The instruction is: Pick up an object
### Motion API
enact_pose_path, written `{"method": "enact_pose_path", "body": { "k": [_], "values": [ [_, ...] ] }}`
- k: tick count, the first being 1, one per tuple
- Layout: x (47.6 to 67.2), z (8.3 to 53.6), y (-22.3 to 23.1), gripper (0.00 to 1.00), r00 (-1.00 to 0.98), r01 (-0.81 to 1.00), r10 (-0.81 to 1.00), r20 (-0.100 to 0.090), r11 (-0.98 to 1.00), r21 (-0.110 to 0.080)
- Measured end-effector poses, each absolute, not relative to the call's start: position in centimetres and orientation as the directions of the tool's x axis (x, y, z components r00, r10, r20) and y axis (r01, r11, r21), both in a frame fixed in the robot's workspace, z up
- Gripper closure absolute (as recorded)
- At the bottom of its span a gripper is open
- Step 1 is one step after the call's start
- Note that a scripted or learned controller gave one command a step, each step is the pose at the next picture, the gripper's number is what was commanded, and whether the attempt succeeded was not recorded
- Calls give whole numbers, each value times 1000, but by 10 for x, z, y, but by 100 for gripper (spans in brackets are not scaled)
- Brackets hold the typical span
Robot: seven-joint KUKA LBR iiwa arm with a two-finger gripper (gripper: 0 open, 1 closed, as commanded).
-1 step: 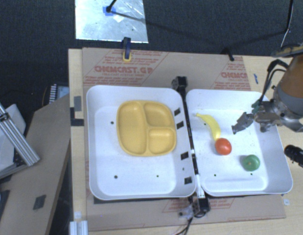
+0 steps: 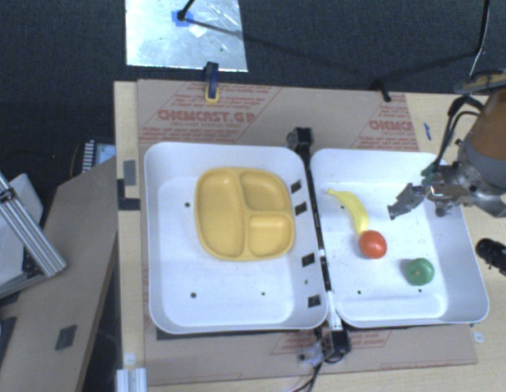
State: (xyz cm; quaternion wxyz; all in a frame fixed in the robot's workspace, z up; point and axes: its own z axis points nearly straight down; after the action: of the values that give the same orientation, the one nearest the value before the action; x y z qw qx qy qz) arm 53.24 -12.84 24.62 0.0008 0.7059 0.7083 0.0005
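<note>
In the right bin (image 2: 457, 300) lie a yellow banana (image 2: 351, 207), a red tomato (image 2: 372, 244) and a green round fruit (image 2: 418, 271). My gripper (image 2: 420, 208) hangs over the right bin's upper right part, to the right of the banana and above the tomato and green fruit in the view. It is open, its two dark fingers spread apart with nothing between them. It touches none of the fruits.
A yellow divided plate (image 2: 243, 213) sits in the middle of the left bin (image 2: 167, 292). A black hinge strip (image 2: 312, 219) runs between the two bins. The grey arm with its orange band (image 2: 491, 129) enters from the right edge.
</note>
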Motion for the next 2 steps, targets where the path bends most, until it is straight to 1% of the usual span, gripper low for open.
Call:
{"method": "enact_pose_path", "body": {
  "k": [2],
  "values": [
    [528,133,-146,0,-1,1000,1000,0,1,-1]
  ]
}}
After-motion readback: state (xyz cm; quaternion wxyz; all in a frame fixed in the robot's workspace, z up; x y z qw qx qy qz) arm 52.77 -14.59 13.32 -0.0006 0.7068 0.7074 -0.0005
